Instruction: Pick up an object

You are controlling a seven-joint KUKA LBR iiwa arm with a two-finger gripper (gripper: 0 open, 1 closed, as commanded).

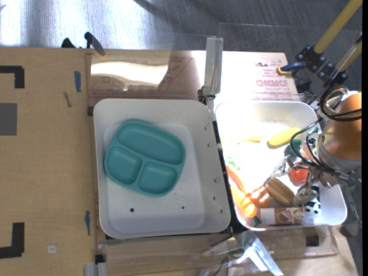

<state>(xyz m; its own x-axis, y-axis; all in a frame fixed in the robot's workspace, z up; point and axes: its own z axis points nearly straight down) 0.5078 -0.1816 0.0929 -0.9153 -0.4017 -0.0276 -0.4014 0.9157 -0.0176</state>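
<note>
We're watching the gripper [305, 180] hovering near the right bin's [336, 211] front-right corner; can't tell its state. Crowded toys, e.g. the hot dog [279, 191], are risking a missed grab.

Left bin [109, 211]: a teal tray [145, 157] fills the middle, with bare floor along the front edge. Right bin [336, 211]: toys [276, 191] crowd the front half; the back-left corner lies open.
</note>
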